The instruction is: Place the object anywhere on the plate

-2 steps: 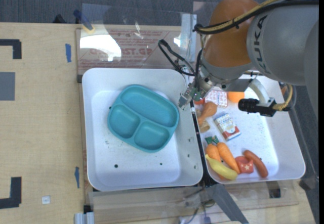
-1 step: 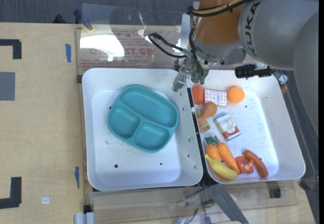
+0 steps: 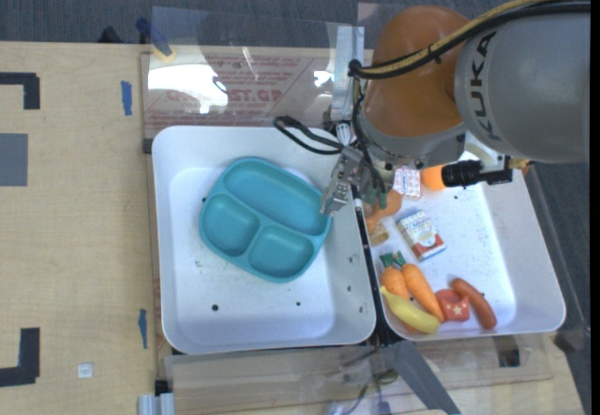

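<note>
So the hand (image 3: 337,190) sits right over the divider between the two bins, just at the right edge of the blue plate (image 3: 262,216). Honestly can't tell from this angle if it's got anything. The candidates all lie in the right bin (image 3: 525,254): a small carton (image 3: 420,235), carrots (image 3: 412,284), a banana (image 3: 412,312), a tomato piece (image 3: 454,306) and a sausage (image 3: 476,301). My take: if it's carrying something, drift further left over a compartment before letting go, since a drop at the rim could roll off.
</note>
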Action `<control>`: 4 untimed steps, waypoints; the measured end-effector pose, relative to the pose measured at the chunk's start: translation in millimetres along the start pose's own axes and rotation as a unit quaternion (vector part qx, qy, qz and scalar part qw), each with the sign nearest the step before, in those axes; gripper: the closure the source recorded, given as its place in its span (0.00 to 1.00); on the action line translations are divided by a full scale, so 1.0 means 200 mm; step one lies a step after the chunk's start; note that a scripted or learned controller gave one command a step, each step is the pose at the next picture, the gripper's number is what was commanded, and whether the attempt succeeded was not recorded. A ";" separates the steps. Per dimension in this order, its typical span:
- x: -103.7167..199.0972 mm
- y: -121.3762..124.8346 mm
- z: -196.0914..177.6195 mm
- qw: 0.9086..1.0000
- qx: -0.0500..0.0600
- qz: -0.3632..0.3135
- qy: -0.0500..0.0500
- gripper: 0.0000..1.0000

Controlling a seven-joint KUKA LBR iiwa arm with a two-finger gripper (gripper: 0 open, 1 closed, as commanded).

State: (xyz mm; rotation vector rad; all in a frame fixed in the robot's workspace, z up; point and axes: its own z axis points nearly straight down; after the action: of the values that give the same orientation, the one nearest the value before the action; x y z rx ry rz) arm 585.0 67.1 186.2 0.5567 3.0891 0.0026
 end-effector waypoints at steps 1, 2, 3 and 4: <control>-0.46 -0.15 -0.21 0.999 0.000 -0.046 -0.005 1.00; 0.00 -0.12 -0.05 0.995 0.000 -0.099 0.001 1.00; -0.22 0.16 -0.31 0.985 -0.002 -0.172 -0.004 1.00; 0.10 0.13 -0.15 0.982 0.000 -0.188 0.001 1.00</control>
State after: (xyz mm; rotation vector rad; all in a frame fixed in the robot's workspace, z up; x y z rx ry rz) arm 575.3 98.9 215.5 -0.0343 3.1398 0.0027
